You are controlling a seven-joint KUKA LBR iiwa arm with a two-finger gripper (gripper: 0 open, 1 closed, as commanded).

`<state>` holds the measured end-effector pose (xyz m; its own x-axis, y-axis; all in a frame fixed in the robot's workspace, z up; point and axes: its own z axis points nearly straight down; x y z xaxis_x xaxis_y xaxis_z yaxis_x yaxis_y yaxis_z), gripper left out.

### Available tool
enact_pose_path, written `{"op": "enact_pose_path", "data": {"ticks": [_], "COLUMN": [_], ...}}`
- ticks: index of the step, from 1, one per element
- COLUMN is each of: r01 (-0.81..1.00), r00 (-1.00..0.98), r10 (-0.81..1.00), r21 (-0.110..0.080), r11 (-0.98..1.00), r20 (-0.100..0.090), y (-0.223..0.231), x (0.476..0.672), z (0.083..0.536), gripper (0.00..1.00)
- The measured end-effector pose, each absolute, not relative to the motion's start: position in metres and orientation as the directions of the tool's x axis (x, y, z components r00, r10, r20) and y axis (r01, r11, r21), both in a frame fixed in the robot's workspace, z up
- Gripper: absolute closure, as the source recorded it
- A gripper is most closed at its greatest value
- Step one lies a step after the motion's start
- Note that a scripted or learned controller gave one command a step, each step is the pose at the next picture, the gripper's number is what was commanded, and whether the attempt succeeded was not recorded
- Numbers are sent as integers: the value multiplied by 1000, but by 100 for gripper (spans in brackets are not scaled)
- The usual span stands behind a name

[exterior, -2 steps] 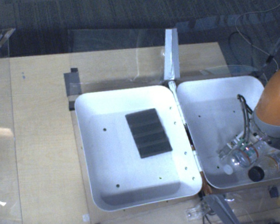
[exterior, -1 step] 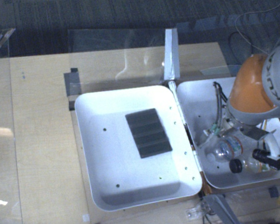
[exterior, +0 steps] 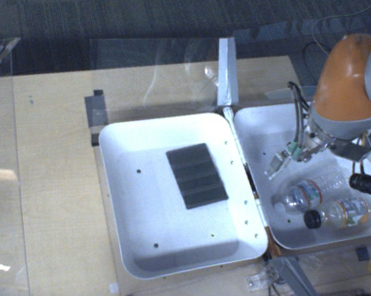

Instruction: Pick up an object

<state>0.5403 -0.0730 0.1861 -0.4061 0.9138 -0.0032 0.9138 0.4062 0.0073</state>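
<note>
A dark grey ribbed rectangular pad (exterior: 196,175) lies flat in the middle of the left bin (exterior: 138,251). In the right bin (exterior: 257,128) lie two clear plastic bottles. One bottle with a blue label (exterior: 304,195) rests near the bin's centre. The other bottle (exterior: 340,213), with a black cap and a yellowish label, lies on its side by the front wall. My gripper (exterior: 283,160) hangs over the right bin, just above and to the left of the blue-label bottle, with nothing seen in it.
The arm's orange band (exterior: 343,82) and grey wrist cover the right bin's far right part. A metal divider post (exterior: 225,71) stands behind the seam between the bins. Cables and clamps sit along the bench's front edge.
</note>
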Motion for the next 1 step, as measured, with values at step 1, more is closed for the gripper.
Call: {"op": "enact_pose_path", "data": {"ticks": [1], "r01": [961], "r00": [-277], "r10": [961], "r21": [7], "r11": [277], "r20": [-3], "y": [-85], "x": [605], "z": [231], "gripper": [0]}}
